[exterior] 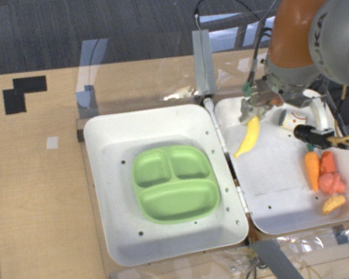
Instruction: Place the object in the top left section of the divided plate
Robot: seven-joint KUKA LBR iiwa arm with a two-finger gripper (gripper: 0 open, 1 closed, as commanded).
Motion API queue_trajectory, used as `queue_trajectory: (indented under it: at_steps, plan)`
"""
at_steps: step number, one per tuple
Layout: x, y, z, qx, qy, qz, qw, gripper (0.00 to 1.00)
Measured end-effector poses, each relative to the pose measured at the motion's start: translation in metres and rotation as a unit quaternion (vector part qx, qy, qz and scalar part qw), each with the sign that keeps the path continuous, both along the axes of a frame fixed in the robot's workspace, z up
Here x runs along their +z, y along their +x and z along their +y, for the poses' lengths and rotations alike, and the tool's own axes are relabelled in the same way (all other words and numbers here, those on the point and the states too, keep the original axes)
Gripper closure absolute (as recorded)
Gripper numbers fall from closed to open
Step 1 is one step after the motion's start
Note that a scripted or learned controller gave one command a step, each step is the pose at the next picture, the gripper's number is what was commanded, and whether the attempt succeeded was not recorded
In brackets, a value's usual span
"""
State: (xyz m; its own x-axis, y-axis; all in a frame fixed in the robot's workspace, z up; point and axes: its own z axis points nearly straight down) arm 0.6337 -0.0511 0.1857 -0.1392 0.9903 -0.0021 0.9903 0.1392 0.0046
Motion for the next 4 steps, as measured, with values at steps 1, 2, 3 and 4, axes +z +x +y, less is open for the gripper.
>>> queue_trajectory:
  at_steps: [1, 2, 3, 4]
  plan:
    - [0.022, -0.023, 0.108, -0.057, 0.0020, 0.000, 0.9983, 1.00]
    - [0.000, -0.003, 0.150, -0.056, 0.0017, 0.000, 0.9985, 1.00]
    - [0.013, -0.064, 0.218, -0.099, 0.0023, 0.001, 0.9951, 1.00]
    - [0.030, 0.001, 0.172, -0.065, 0.0017, 0.000, 0.9979, 1.00]
